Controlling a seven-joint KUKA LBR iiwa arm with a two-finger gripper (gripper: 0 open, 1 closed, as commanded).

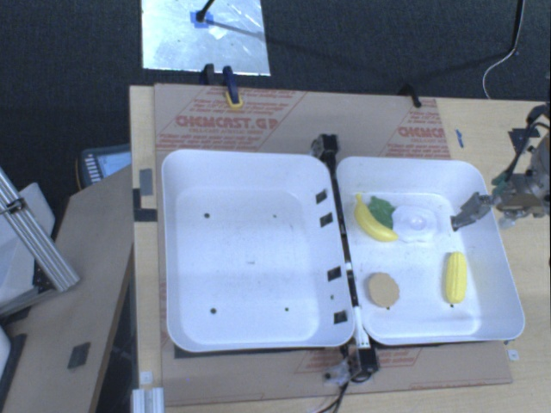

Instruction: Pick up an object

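The right bin holds a yellow banana with a green leafy piece against its upper end. Beside them lies a clear round lid or cup. A yellow corn cob lies upright-lengthwise near the bin's right wall, and a tan round disc rests near the front left corner. My gripper hangs over the right bin's right rim, to the right of the clear lid and above the corn cob, with nothing seen in it.
The left bin stands beside the right one, with black clips along the shared divider. A shiny metal sheet lies beyond the bench at the back. A metal rail stands at far left.
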